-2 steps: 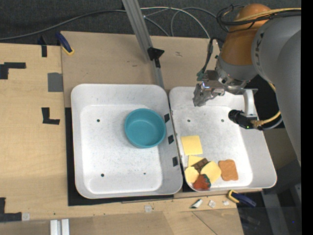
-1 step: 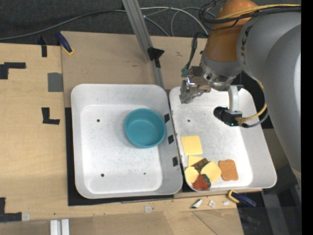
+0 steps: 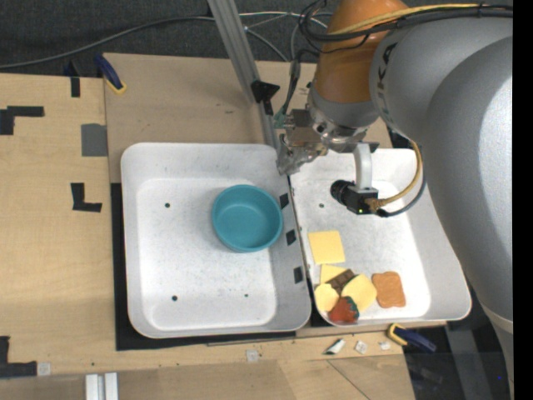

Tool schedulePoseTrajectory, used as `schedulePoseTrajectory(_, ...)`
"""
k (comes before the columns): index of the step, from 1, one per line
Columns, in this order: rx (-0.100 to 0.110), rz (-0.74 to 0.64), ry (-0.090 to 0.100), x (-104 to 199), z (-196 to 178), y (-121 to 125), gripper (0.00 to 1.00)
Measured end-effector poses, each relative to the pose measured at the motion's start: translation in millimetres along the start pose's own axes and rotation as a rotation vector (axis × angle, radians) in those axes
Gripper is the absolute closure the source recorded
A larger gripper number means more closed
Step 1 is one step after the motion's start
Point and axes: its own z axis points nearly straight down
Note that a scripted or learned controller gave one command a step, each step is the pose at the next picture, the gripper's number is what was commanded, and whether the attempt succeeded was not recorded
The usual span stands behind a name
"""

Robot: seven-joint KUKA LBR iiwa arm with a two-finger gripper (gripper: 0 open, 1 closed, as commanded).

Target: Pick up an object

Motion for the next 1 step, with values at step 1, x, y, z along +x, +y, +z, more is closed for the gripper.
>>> schedulePoseTrajectory(1,0.003,0.001,-0.001,56.2,11.7,-2.9,1.0)
